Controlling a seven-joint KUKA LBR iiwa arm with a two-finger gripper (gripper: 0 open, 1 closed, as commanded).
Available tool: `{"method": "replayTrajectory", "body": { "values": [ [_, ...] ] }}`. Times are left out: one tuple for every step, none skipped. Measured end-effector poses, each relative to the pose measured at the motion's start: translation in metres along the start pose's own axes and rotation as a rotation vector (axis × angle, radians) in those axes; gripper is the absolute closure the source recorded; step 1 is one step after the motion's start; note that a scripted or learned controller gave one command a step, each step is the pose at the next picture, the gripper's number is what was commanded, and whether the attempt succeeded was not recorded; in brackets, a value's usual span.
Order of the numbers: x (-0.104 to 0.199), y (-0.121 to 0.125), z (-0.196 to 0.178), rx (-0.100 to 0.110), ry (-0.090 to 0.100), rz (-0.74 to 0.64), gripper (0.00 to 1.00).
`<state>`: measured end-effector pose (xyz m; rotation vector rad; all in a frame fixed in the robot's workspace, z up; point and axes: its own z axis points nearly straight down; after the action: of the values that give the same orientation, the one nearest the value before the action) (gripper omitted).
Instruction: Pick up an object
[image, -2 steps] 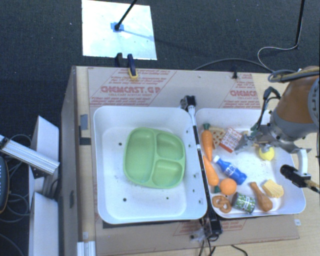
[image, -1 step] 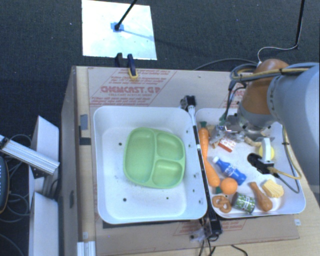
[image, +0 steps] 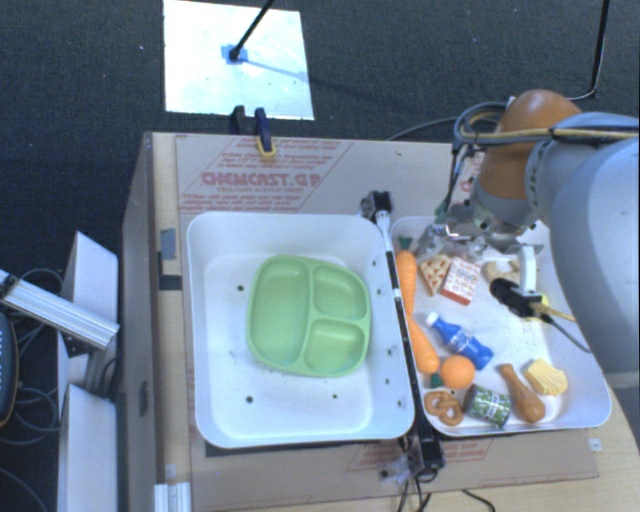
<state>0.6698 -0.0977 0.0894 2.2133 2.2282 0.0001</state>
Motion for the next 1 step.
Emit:
{"method": "replayTrajectory", "body": {
  "values": [
    [0.0132,-0.0933,-0.0003,-0.013,-0.004,0.004,0.00]
  ]
}}
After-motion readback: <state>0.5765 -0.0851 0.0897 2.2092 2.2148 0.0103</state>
